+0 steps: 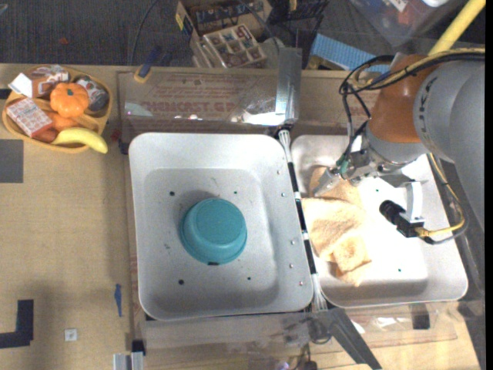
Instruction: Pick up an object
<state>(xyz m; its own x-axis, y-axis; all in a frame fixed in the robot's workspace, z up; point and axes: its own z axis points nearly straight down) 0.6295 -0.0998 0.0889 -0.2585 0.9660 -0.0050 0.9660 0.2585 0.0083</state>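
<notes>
An upturned teal bowl (214, 230) sits in the middle of the left bin (154, 168). The right bin (439, 276) holds tan, toast-like flat pieces: a large one (333, 220), a smaller one (351, 253) in front of it, and another (317, 177) near the bin's back left corner. My gripper (337, 173) reaches down at the back left of the right bin, its tip right at the far edge of the tan pieces. Its own body hides its tip.
A black part on a yellow cable (397, 215) hangs over the right bin's middle. The grey arm (454, 106) covers the bin's back right. A plate of toy fruit (58, 114) sits far left on the bench, and boxes (223, 29) stand behind the bins.
</notes>
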